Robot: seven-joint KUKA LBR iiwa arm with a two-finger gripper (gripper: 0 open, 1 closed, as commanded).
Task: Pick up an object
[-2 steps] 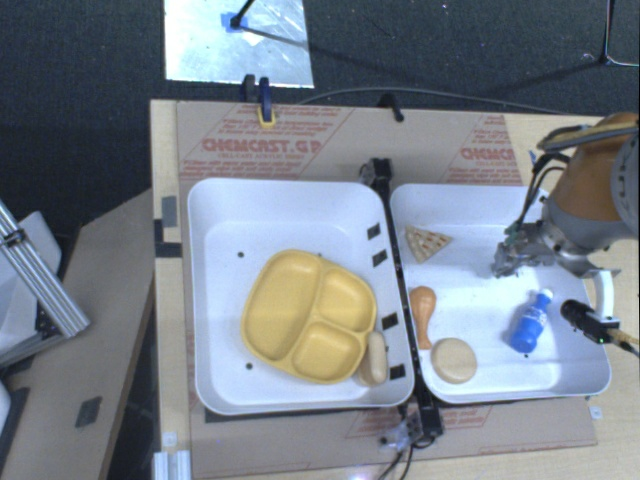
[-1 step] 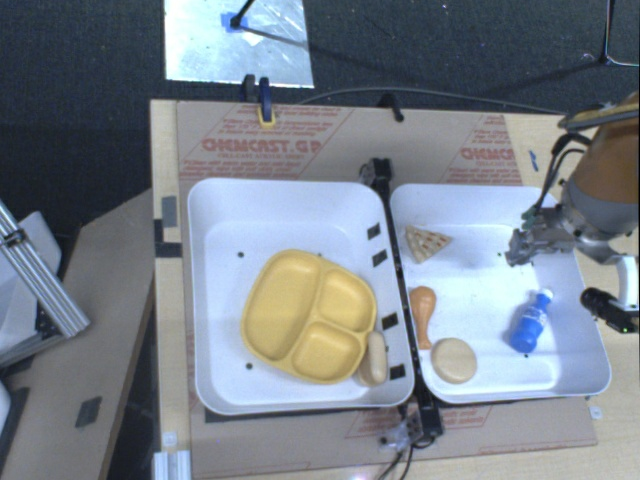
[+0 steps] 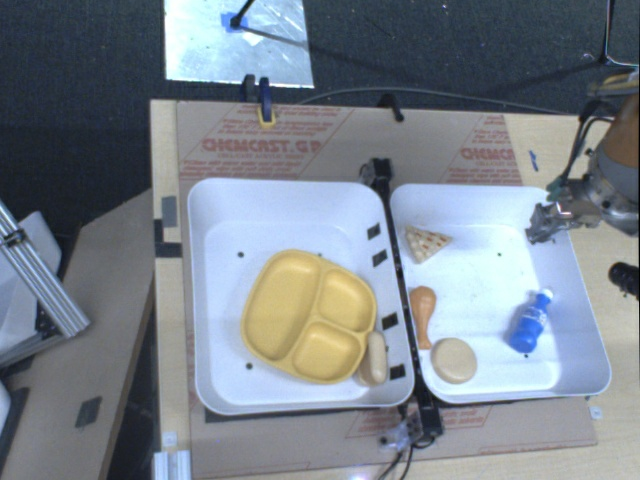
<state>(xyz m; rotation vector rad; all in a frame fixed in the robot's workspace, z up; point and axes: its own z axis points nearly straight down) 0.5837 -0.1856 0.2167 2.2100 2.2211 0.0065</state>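
Observation:
The right bin holds a pizza slice at its back left, a drumstick near its left wall, a round beige bun at the front, and a blue bottle at the right. My gripper hangs over the right bin's back right corner, apart from all of them, with nothing visibly between its fingers. In the left bin lies a yellow divided tray, with a pale bread roll against its front right edge.
A black divider with clips runs between the two bins. The bins rest on a cardboard sheet. A metal plate lies on the dark floor behind, and an aluminium rail juts in at the left.

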